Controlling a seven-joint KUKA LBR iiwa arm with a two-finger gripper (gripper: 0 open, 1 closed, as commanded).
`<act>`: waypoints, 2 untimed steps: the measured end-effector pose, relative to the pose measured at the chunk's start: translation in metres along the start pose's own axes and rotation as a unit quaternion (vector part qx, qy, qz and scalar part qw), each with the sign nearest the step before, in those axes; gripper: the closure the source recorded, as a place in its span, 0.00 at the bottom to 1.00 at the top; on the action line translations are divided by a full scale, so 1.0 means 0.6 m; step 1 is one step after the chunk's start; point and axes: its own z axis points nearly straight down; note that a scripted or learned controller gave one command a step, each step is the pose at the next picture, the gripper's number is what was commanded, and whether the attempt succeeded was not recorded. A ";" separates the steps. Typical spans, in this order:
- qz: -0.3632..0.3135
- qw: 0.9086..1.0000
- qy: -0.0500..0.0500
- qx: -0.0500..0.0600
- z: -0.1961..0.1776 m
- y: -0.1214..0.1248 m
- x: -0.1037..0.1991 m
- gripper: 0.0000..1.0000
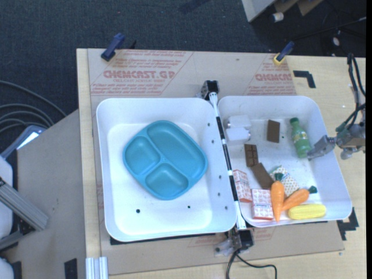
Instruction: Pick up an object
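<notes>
- The bench (174, 68) was a sheet of protective-film-covered board over a dark floor, with two shallow white bins side by side on it: the left bin (116, 214) in the frame's centre-left, the right bin (325, 121) at centre-right.
- The things to pick lay in the right bin: a green bottle (300, 137) near its upper right, a brown block (273, 130) just left of it, a white box (237, 129) at the upper left.
- Lower down sat two brown bars (256, 164), two carrots (286, 197), a yellow piece (307, 212) and small red-and-white packets (251, 195), crowded and touching in the bin's lower corner.
- The gripper (328, 145) hung over the bin's right rim, just beside the bottle; I could not tell how its tips were set.
- The left bin held only a blue divided tray (165, 158).
- Risks, as I judged them: the bottle was round and lay near the wall, so it could roll or be shoved against the rim; in the crowded corner the tool could catch two things or nudge all aside.
</notes>
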 end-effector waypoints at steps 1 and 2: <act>0.000 1.000 0.001 0.001 0.175 0.084 0.009 0.00; 0.000 1.000 -0.001 -0.001 0.211 0.180 0.125 0.00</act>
